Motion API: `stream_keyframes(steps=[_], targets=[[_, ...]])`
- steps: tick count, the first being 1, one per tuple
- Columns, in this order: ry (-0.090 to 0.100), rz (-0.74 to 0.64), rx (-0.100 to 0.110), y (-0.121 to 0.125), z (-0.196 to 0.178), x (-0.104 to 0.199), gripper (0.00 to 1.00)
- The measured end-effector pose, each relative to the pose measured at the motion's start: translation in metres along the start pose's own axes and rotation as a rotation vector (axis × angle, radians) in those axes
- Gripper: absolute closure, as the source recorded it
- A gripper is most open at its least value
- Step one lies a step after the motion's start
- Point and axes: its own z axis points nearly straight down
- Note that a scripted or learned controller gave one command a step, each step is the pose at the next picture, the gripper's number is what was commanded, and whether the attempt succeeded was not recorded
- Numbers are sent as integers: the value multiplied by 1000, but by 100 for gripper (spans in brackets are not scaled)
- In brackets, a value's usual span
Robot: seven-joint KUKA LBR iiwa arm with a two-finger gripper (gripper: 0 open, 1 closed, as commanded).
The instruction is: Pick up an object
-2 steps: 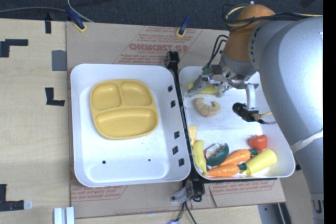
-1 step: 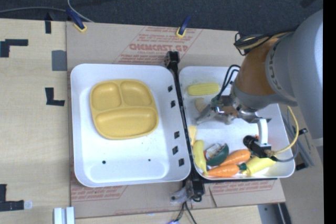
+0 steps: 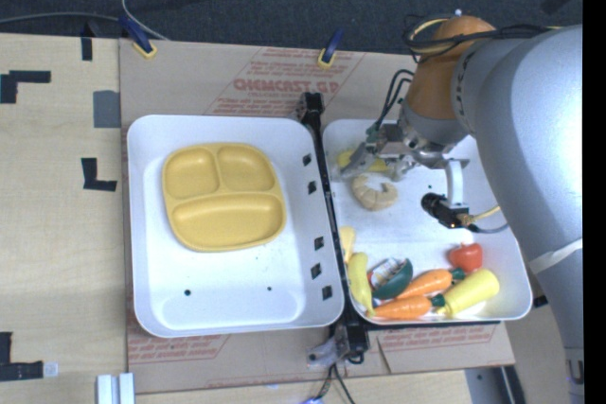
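- Tan, matte, lumpy piece [image 3: 376, 194]: toy bread or potato, I can't pin it down. It sits in the upper-left part of the right bin [image 3: 497, 237], just below my claw [image 3: 379, 158], and is the closest candidate.
- The claw is low over that same corner. I can't tell from this angle whether it's open or closed, and I can't confirm anything is gripped.
- A small yellow piece [image 3: 371, 163] is right at the claw, partly hidden by it. It's possibly touching, but the view is too cluttered to say.
- Step, my read: approach or grasp attempt, not lift. No object looks clear of the bin floor.
- Next move needs one target and a clean centre over it. The tan piece is irregular and rounded, so a grip across its narrow axis should hold better. It has clear floor around it, which helps.
- The bin floor is smooth white plastic, so a glancing touch will likely slide a piece, not seat it.
- The rest is clustered at the bin's near edge, packed and touching:
  - orange carrots [image 3: 421, 282], tapered and glossy
  - red rounded piece [image 3: 464, 255], tomato-like
  - yellow bottle-shaped piece [image 3: 471, 290]
  - curved yellow piece [image 3: 358, 272] against the left wall
  - teal piece [image 3: 396, 273], shape unclear
- These are harder picks because the neighbours are in the way.
- Left bin [image 3: 151, 298]: yellow divided plate [image 3: 224, 199], smooth hard plastic with three compartments. It's flat and wide, so a poor target for me.
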Motion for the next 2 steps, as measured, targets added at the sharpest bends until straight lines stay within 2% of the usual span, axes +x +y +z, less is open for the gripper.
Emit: stream_keyframes(steps=[1, 2], targets=[[-1, 1, 1, -39, -1, 4, 0], [0, 1, 3, -39, -10, 4, 100]])
